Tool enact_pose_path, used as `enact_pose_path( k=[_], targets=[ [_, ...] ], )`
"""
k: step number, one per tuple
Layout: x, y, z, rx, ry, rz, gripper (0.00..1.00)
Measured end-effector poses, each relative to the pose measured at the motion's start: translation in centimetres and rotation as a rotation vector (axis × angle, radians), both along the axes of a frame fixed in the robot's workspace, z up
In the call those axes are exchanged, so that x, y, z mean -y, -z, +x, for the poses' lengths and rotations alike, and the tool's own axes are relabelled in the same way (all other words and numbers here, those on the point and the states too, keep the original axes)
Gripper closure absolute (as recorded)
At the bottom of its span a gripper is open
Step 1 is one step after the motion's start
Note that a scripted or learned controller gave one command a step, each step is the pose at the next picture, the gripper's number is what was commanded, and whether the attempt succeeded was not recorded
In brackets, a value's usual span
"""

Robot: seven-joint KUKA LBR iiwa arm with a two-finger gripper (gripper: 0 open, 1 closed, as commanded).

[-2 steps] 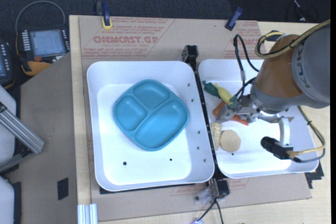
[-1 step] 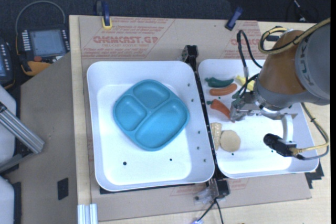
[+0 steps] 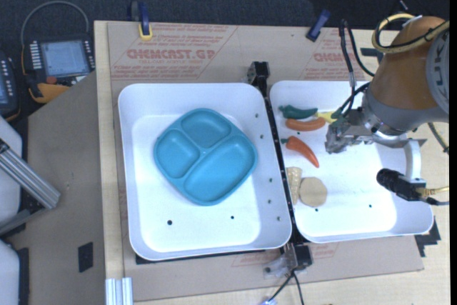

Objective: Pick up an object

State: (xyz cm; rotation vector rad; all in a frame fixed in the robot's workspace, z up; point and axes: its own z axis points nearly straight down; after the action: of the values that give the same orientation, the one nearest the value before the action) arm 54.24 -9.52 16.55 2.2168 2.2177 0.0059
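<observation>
White plastic forms both shallow bins on the counter [image 3: 107, 153]. The left bin [image 3: 143, 225] carries a blue divided plate [image 3: 206, 155], lying flat near its centre. The right bin [image 3: 357, 221] holds the candidate objects, grouped along its left side: a green pepper-like piece [image 3: 298, 111] at the far end, an orange sausage-shaped piece [image 3: 305, 124] just near of it, a red chilli shape [image 3: 302, 149] lying at a slant, and a tan round piece [image 3: 313, 191] beside a pale wedge [image 3: 293, 181] against the dividing wall. The grouping leaves the right half of that bin bare, which gives the arm room to reach in.

The gripper [image 3: 341, 139] hangs over the right bin, just right of the red chilli shape and the orange piece. Its state cannot be judged; the wrist body masks the tips from this angle. Nothing appears lifted, so the pick is judged not yet made.
</observation>
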Motion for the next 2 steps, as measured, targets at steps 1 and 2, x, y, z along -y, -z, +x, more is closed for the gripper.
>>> enact_pose_path(
  k=[1, 2],
  targets=[
    [-0.9, -5.1, -0.2, 0.001, -0.002, 0.0, 1.0],
    [-0.9, -9.8, -0.1, 0.001, -0.001, 0.0, 1.0]
  ],
)
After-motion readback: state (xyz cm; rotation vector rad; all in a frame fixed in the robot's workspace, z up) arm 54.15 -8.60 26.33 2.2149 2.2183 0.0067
